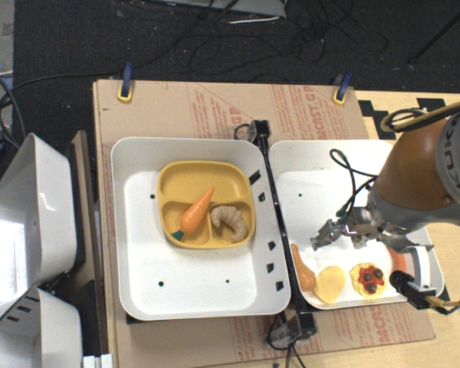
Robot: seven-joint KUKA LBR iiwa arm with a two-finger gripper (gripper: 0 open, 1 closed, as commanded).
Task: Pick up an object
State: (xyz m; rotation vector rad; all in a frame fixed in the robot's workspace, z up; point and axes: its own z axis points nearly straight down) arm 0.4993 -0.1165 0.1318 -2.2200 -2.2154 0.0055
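Arm over the right bin, gripper low above its floor, nothing visibly held.

Gripper (339,232) sits mid right bin (307,159), reaching in from the right; can't tell whether the fingers are spread or pressed together, and no object shows between them. Along the near edge of that bin: an orange spoon-shaped piece (302,267) at the left, a pale yellow disc (330,282) just beside it, then a small tart with red topping (368,277), all apart from the gripper. Left bin (138,205) holds a yellow divided plate (207,176) with a toy carrot (197,210) and a tan shrimp (230,221) in adjacent compartments. Both bins sit on the cardboard-covered desk (215,110).
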